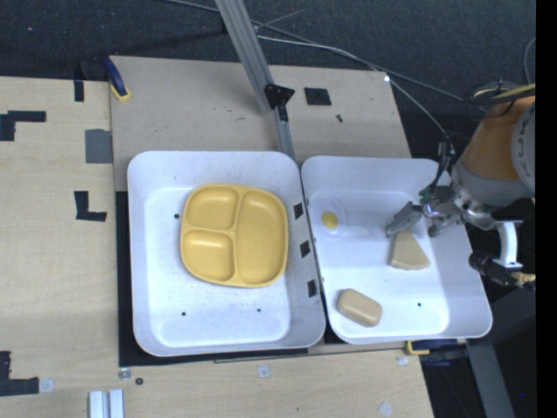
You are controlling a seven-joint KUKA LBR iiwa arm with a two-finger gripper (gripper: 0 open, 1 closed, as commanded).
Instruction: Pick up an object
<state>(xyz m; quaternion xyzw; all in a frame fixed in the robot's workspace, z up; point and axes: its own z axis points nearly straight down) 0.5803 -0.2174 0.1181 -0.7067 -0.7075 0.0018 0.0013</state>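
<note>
Camera view from above: the arm [500, 151] comes in from 3 o'clock, orange band showing, and the gripper [416, 220] hangs low over the right bin [461, 320]. Honestly I can't tell how it's set, it's just a dark grey blur from this angle. Nothing visible pinched in it. It sits right at the top edge of a tan wedge-shaped piece [408, 253], looks like touching or nearly so, hard to say which.

Rest of that right bin: a small yellow round thing [330, 220] over at 9 o'clock from the gripper, near the bin's left wall, well apart. A tan oval lump [359, 307] lies toward 7 o'clock from the wedge, near the bin's front side, apart from everything.

The left bin [148, 259] has a yellow divided plate [235, 235] with three compartments, sitting about in the middle, flat.

Both bins sit side by side on the desk [191, 103]. A grey metal bar [244, 33] runs down from 12 o'clock to where the bins meet, and thin cables [418, 103] trail across the top toward the arm.
</note>
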